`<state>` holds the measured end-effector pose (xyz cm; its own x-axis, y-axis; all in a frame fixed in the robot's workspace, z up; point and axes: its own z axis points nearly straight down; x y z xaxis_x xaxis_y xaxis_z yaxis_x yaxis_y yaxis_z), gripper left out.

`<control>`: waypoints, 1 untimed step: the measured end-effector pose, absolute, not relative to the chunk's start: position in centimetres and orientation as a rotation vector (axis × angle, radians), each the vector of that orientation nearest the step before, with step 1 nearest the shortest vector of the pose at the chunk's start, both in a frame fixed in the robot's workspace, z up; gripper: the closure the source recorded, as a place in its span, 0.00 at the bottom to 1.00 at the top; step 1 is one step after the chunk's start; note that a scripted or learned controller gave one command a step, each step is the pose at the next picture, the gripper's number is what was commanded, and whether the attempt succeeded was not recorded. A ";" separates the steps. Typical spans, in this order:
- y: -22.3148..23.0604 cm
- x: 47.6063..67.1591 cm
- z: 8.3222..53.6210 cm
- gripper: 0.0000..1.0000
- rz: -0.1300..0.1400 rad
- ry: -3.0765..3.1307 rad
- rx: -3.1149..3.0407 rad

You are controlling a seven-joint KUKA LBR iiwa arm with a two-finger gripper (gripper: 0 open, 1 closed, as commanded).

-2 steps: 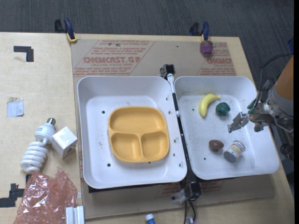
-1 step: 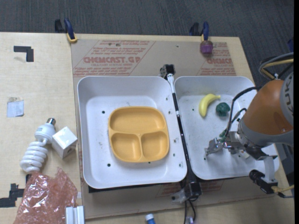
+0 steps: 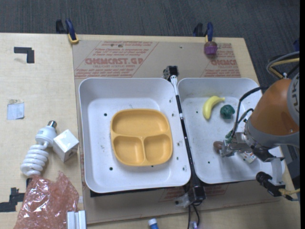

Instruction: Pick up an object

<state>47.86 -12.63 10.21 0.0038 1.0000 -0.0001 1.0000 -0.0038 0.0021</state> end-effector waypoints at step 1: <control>-12.6 47.8 10.2 0.00 0.002 2.217 2.225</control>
